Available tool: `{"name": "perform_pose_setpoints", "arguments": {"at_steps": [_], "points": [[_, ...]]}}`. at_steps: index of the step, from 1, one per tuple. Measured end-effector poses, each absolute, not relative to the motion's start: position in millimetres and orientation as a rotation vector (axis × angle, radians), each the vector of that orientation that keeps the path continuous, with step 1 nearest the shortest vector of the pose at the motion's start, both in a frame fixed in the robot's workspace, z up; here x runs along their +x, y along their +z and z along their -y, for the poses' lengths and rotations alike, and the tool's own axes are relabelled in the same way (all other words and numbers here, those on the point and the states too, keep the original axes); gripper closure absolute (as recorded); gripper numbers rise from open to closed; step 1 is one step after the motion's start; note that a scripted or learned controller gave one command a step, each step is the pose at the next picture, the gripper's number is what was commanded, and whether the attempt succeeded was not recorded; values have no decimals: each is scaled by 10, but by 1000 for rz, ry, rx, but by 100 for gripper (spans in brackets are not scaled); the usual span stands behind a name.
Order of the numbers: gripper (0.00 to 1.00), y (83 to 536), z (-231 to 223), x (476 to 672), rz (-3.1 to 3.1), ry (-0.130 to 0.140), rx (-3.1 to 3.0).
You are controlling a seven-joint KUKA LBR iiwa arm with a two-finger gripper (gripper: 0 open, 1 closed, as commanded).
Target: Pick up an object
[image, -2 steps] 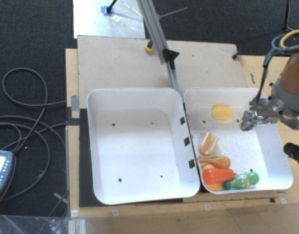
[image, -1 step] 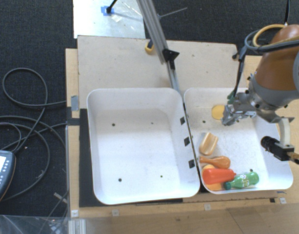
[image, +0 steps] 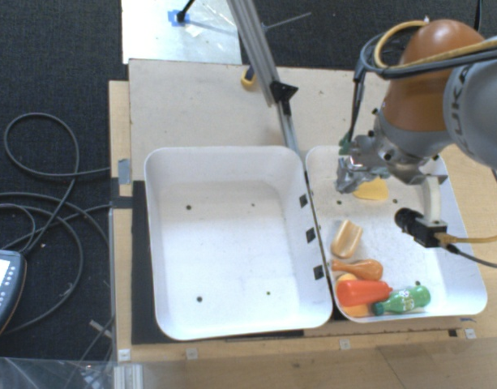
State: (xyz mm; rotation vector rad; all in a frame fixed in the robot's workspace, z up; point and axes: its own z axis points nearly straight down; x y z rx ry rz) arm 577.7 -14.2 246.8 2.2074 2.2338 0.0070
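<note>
Green plastic bottle (image: 402, 300) lies nearest — gripper (image: 350, 177), grip state unclear, hovers just left of a yellow wedge-shaped piece (image: 372, 190).

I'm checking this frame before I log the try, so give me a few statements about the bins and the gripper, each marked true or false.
1. The small green plastic bottle lies in the right white bin. True.
2. The gripper hangs over the left white bin. False: it is over the right bin, near its far end.
3. A flat yellow piece lies beside the gripper in the right bin. True.
4. The orange carrot-shaped toy lies alone in the left bin. False: it lies in the right bin, next to the green bottle.
5. The gripper carries the green bottle. False: the bottle lies at the bin's near end, apart from the gripper.
</note>
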Motion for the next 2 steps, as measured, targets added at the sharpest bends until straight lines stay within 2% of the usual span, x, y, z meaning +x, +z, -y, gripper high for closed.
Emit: {"name": "perform_pose_setpoints", "arguments": {"at_steps": [1,2], "points": [[100,2519,-313,6033,-2232,7,2209],[100,2549,-758,6181,-2231,6,2209]]}}
